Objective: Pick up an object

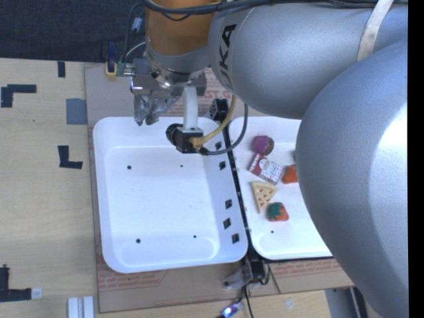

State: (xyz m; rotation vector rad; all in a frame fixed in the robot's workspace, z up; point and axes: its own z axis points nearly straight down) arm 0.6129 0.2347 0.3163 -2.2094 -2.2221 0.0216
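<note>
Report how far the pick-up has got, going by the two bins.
Done: nothing shows as picked. The purple object, red-and-white packet, yellow wedge and red-and-green piece all lie in the right bin. In hand: the gripper sits over the far edge of the left bin, with nothing seen between its fingers. Left: reaching an object, gripping and lifting it.

Pale wood bench [40, 197] lying under even light, dark tape marks [66, 158] showing on left part. Brown cardboard sheet [132, 280] lying on bench, two white bins [159, 257] sitting side by side on it. Dark surface [59, 18] running along top edge beyond bench.
</note>
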